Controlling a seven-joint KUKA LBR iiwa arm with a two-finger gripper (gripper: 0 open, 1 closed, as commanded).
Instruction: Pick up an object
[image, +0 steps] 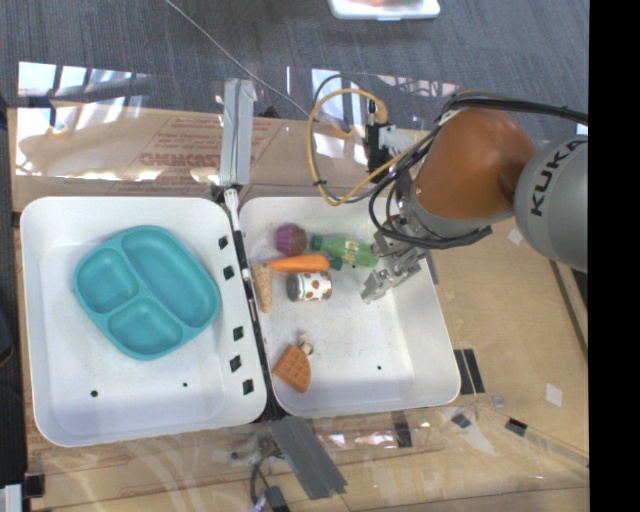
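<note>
End effector (385, 278) hovers just right of the green bottle (345, 248).

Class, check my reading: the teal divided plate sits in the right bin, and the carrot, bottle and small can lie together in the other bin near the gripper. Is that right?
Not quite. The camera view shows the teal divided plate in the left bin, not the right. The carrot, bottle and small can do lie together in the other bin, near the gripper.
</note>
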